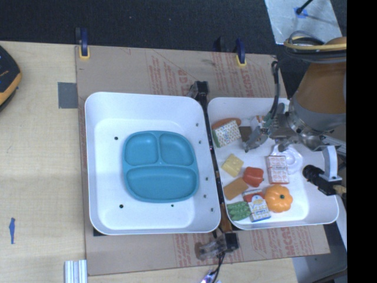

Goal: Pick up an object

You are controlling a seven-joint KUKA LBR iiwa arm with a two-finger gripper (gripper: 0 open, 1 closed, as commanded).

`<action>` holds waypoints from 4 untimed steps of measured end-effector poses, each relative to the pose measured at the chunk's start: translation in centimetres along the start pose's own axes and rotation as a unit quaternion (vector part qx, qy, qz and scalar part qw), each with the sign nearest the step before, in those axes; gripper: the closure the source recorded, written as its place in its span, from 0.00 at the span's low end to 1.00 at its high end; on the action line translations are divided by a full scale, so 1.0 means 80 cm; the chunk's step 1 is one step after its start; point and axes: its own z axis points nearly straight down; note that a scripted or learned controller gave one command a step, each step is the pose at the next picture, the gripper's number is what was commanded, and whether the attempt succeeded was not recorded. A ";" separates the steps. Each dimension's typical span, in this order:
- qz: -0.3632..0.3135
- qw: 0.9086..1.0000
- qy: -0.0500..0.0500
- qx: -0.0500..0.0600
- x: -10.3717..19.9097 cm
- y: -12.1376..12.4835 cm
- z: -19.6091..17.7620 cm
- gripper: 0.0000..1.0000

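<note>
Hovering over the right bin (321,216).
Gripper (254,139) hanging near the speckled block (227,134); grip state impossible to tell.

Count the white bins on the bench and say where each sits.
2. The left bin holds a blue divided plate; the right bin holds the small items, under the gripper.

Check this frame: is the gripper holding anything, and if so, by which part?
It cannot be told. The gripper is low over the back of the right bin, beside the patterned box, but no item shows between its fingers.
</note>
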 end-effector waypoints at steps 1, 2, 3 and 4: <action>0.001 1.000 0.001 0.004 0.035 -0.095 0.011 0.00; 0.002 1.000 0.001 0.000 -0.009 -0.090 0.139 0.00; -0.002 1.000 0.000 -0.003 -0.008 -0.087 0.118 1.00; -0.002 1.000 0.000 -0.003 -0.008 -0.087 0.119 0.00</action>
